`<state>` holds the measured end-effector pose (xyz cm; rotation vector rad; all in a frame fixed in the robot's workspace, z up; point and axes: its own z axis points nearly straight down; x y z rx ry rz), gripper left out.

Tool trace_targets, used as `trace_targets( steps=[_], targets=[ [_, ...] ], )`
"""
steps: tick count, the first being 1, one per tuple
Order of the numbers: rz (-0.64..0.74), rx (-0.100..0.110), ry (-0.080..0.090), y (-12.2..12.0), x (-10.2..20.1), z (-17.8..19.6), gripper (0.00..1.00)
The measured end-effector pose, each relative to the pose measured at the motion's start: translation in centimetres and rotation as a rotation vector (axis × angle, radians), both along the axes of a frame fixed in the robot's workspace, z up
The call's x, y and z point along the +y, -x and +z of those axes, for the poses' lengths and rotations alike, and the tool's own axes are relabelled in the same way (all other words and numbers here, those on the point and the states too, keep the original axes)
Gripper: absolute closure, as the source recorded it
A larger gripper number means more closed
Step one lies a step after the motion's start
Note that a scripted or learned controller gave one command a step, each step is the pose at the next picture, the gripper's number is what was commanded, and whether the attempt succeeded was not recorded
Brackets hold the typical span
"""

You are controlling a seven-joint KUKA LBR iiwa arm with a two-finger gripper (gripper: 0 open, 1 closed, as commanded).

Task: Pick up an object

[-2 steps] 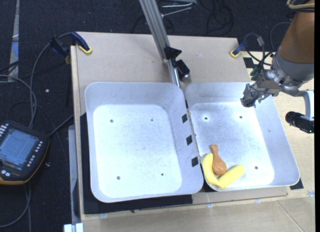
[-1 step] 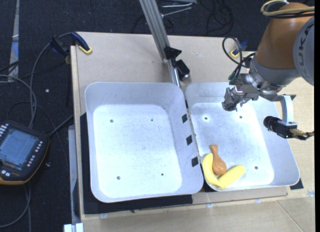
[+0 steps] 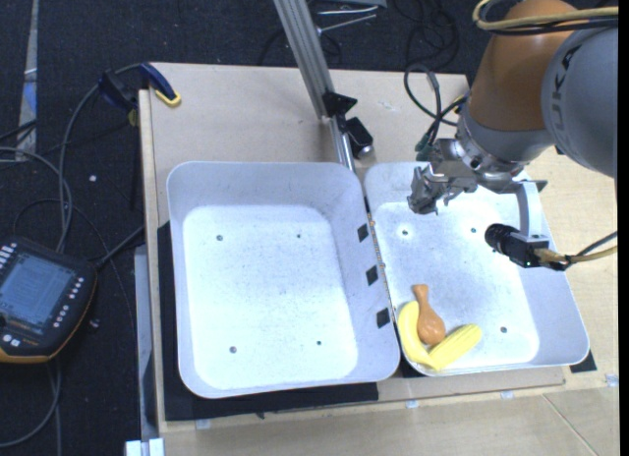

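Gripper (image 3: pixel 425 200), jaw state indiscernible, hovered near right bin's (image 3: pixel 550 297) far-left corner; banana (image 3: pixel 444 346) and orange drumstick-shaped toy (image 3: pixel 428 318) lay untouched at its near rim. Pickup pending.

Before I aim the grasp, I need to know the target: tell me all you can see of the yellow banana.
The banana is yellow, smooth and plastic-looking, curved, lying flat in the right bin near its front-left corner. An orange-tan, pear-shaped toy lies across its inner curve, touching it. The gripper is over the bin's far end, well apart from it.

matt white plastic bins (image 3: pixel 265 277), pale wood bench (image 3: pixel 246 110) — glossy yellow banana (image 3: pixel 447 346)
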<state>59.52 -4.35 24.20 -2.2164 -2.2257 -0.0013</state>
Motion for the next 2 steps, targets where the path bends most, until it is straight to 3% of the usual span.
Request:
trace_targets(
  steps=[1,2],
  targets=[
    [0.001,0.001,0.0,1.0,5.9,0.3,1.0],
    [0.0,0.0,0.0,0.3,11.3,0.4,1.0]
  ],
)
